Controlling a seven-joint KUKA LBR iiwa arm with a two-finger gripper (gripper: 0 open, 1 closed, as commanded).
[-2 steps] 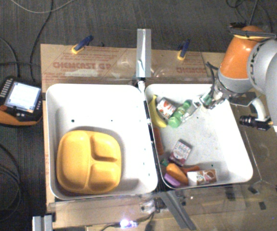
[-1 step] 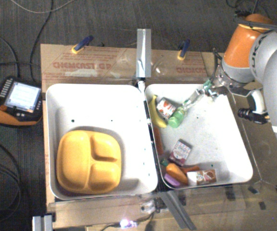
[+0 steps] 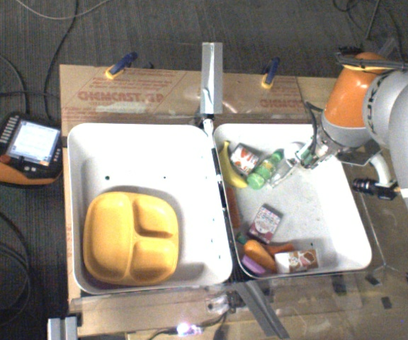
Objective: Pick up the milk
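- Milk point(image 3: 297, 261) lying flat at right bin's point(image 3: 346, 211) front edge, touching carrot point(image 3: 261, 250).
- Gripper point(image 3: 304, 156) near far wall, well apart; finger state impossible to tell.
- Best approach: straight down, clear of carrot.

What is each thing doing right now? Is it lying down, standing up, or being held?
Yellow tray: lying flat in the left bin.
Milk carton: on its side, right bin's near edge.
Green bottle: lying down, by the gripper.
Can: tipped over.
Banana: lying along the bin's left wall.
Small box: lying flat.
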